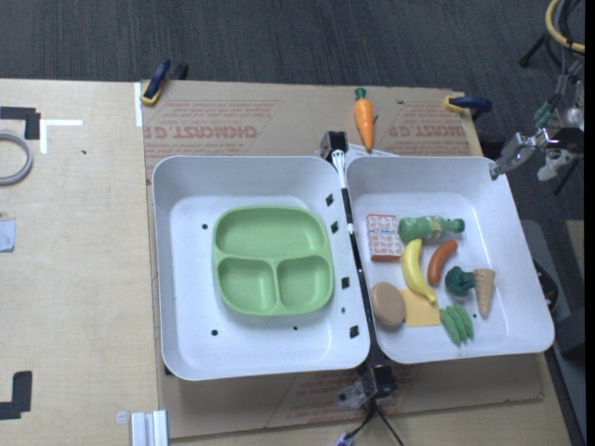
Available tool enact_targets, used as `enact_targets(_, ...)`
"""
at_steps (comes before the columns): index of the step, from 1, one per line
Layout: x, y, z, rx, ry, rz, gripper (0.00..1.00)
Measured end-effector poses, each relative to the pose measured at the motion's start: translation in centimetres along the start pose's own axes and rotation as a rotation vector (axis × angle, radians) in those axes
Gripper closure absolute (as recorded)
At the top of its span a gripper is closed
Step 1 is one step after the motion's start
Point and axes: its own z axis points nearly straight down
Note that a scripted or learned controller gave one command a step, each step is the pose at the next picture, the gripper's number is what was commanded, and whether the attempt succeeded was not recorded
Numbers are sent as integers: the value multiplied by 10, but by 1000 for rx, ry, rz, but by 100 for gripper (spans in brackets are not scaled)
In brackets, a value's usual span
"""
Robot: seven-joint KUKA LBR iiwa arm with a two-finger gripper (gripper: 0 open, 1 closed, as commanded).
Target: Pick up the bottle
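The bottle (429,228) is green with a yellow label and lies on its side, cap pointing right, in the upper middle of the right bin (521,249). A banana (416,269) and an orange sausage (442,260) lie just below it. A red-and-white box (382,237) sits to its left. My gripper (544,142) is a small metallic shape at the right edge of the view, outside the bin's upper right corner and well apart from the bottle. Nothing is visibly held in it.
The right bin also holds a broccoli (457,280), an ice cream cone (484,289), green beans (456,323), a cheese slice (425,315) and a brown bun (388,305). A green divided plate (274,260) fills the left bin (177,249). A carrot (363,119) lies on the cardboard behind the bins.
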Motion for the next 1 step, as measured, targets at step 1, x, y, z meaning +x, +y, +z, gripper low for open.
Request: enact_targets(1, 0, 1, -10, -1, -2, -3, 100)
